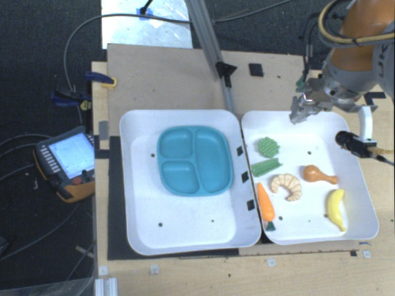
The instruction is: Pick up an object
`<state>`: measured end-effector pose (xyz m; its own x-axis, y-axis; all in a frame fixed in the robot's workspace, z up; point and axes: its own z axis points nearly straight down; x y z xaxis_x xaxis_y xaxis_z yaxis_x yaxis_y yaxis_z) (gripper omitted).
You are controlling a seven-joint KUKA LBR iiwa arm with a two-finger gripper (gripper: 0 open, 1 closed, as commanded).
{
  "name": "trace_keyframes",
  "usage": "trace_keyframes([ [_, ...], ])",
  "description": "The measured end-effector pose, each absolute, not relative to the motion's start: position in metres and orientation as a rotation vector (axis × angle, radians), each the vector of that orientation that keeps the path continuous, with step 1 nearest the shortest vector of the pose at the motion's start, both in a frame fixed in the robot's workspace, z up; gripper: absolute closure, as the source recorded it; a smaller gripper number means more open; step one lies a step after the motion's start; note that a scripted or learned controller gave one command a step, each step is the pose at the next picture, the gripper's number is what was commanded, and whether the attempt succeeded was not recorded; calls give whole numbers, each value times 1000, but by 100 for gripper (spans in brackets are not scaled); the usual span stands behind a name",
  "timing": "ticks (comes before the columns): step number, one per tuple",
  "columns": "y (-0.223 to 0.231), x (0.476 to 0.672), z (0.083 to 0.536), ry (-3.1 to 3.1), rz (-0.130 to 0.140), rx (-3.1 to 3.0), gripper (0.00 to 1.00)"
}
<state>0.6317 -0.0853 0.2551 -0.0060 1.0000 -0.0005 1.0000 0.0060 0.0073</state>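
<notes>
The right bin point(355, 227) holds toy food: a green broccoli point(268, 146), a green pod point(266, 166), an orange carrot point(265, 202), a tan croissant point(287, 185), a brown drumstick point(318, 175) and a yellow banana point(336, 209). My gripper point(300, 112) hangs over the bin's far edge, up and to the right of the broccoli. Nothing shows between its fingers.
The left bin point(142, 227) holds a blue divided plate point(195, 160). A slanted grey pole point(207, 32) ends at the bins' far junction. A handheld pendant point(66, 160) and cables lie off the bench to the left.
</notes>
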Motion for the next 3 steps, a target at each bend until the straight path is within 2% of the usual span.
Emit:
trace_keyframes([
  [1, -85, 633, 304, 2224, 8, 2210, 100],
  [3, 24, 615, 287, 2234, 3, 2210, 100],
])
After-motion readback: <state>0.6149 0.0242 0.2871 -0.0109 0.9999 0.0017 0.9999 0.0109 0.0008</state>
